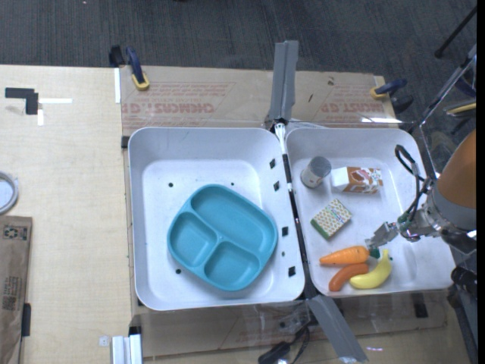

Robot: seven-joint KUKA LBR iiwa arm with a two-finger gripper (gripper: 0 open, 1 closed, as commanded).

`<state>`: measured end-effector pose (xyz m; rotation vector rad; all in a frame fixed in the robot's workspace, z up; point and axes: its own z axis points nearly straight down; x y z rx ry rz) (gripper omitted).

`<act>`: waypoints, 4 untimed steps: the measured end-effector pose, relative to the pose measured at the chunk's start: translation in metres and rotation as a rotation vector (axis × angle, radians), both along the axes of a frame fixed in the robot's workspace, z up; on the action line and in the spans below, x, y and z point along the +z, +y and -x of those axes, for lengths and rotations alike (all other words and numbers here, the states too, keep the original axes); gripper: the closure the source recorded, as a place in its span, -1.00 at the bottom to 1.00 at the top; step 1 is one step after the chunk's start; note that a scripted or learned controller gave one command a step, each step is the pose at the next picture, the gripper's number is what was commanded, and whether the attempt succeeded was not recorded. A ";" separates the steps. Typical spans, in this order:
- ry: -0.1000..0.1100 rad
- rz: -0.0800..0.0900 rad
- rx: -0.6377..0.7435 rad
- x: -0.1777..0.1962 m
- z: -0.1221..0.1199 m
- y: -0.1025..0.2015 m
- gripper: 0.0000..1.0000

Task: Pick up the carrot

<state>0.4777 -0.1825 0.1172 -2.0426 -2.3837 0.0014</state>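
You are finding the carrot point(344, 256) hemmed in: a sausage point(342, 276) and banana point(373, 276) are lying just below it, the gripper point(381, 236) is hovering by its right end, while open bin floor point(318, 203) is lying above-left.

A dark grey carpeted floor point(227, 14) fills the top of the camera view, its weave faintly striped. Below it lies a pale wooden bench point(61, 203), and over the middle of the bench sits a brown cardboard sheet point(204, 97) with mirrored red lettering. Two clamps grip the sheet's far edge: a blue and yellow one point(136, 68) on the left and another point(388, 89) on the right. A black L-shaped marker point(23, 97) with white tape beside it lies on the wood at the far left. At the left edge there is what may be a roll of tape point(6, 194), partly cut off. Lighting is even, with soft shadows.
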 end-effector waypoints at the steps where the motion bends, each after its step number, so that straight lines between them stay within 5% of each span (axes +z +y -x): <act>1: -0.004 0.001 0.328 -0.025 -0.001 0.034 -1.00; 2: -0.015 0.010 0.599 -0.022 -0.004 0.074 -1.00; 3: -0.006 0.003 0.285 0.017 -0.018 -0.040 -1.00; 4: 0.000 0.000 0.183 -0.027 -0.004 0.062 -1.00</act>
